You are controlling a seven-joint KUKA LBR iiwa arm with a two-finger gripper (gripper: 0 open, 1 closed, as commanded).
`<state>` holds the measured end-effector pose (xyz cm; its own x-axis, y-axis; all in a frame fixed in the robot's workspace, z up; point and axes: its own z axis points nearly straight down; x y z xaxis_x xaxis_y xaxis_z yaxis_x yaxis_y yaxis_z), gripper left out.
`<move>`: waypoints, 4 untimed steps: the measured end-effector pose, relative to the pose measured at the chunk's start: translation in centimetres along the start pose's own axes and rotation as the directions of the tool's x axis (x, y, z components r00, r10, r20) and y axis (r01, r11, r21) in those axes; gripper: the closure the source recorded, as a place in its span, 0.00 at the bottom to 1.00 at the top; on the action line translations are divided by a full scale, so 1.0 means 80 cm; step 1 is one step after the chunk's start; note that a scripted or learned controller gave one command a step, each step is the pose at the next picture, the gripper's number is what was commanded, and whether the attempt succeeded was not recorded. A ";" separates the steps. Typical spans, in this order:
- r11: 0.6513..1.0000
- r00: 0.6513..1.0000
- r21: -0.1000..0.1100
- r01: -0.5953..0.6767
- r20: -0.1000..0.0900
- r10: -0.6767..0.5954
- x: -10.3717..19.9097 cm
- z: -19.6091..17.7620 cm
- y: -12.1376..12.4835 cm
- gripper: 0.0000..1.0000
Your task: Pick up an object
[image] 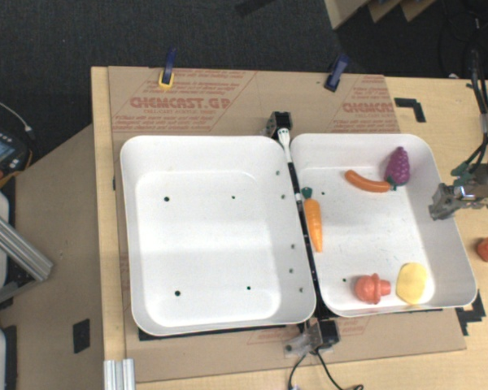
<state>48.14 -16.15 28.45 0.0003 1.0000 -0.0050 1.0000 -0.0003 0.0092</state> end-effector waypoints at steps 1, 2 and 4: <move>1.000 1.000 -0.003 0.000 0.002 0.000 0.000 -0.013 0.001 1.00; 1.000 1.000 -0.006 0.000 0.003 0.000 -0.001 -0.025 0.002 1.00; 1.000 1.000 0.006 -0.001 -0.004 0.001 0.059 0.149 0.000 1.00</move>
<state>48.21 -11.48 16.53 0.0016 1.0000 -0.0012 1.0000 -0.0016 0.0030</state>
